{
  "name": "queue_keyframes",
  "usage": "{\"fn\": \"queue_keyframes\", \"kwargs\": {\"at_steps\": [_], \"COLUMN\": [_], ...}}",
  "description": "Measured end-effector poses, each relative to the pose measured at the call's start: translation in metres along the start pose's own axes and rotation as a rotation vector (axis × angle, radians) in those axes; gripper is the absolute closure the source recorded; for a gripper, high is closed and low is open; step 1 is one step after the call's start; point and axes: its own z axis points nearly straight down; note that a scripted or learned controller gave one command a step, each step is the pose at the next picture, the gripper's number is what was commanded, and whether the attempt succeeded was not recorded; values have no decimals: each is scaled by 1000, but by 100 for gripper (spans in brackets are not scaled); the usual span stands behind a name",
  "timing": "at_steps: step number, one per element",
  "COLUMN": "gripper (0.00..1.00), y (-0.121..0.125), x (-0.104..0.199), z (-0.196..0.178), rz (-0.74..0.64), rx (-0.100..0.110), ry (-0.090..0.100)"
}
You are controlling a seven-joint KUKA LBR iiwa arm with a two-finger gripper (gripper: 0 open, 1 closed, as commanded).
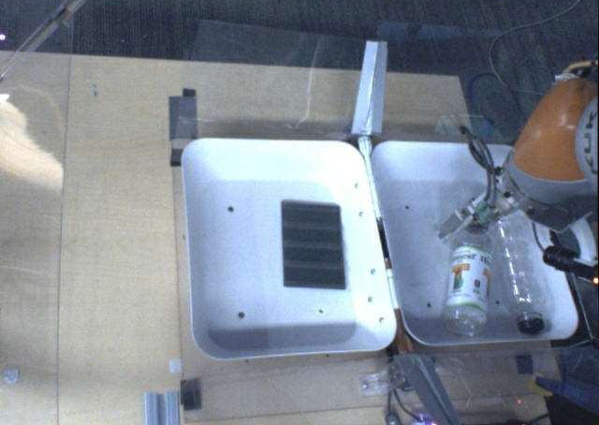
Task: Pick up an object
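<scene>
Seemingly just above the bottle [467,285] hovers the gripper [465,219].

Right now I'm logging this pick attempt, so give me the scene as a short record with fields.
left bin: holds a dark ribbed rectangular pad
right bin: holds a labelled bottle and a clear bottle with a dark cap
gripper: low in the right bin, just above the labelled bottle
arm: reaches in from the right
</scene>
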Motion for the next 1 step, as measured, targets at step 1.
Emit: {"fn": "queue_keyframes", "kwargs": {"at_steps": [1], "gripper": [0], "y": [-32], "x": [37], "z": [-2], "rz": [9], "rx": [-6], "ry": [-2]}}
